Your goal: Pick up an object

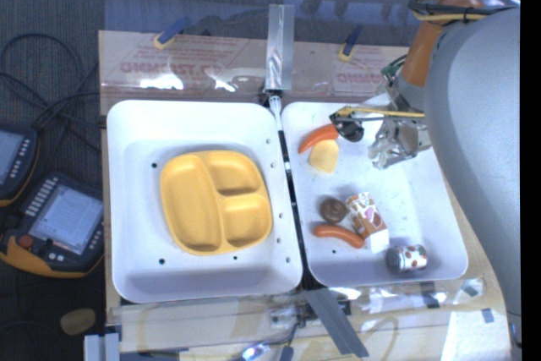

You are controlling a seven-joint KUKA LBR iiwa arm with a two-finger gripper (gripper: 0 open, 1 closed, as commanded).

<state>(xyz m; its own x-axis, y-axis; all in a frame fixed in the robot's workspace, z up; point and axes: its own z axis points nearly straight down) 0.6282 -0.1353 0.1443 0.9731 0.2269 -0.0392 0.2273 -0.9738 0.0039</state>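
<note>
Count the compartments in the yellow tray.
3. The yellow tray in the left bin has one long compartment down its left side, one at upper right and one at lower right. None seems hidden.

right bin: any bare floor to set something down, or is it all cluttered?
Some. The right bin has bare floor along its right wall, between the gripper and the can, and a strip at the front left corner below the sausage. Crowded: the carrot and cheese at the back left, and the cluster from the sausage to the can.
</note>
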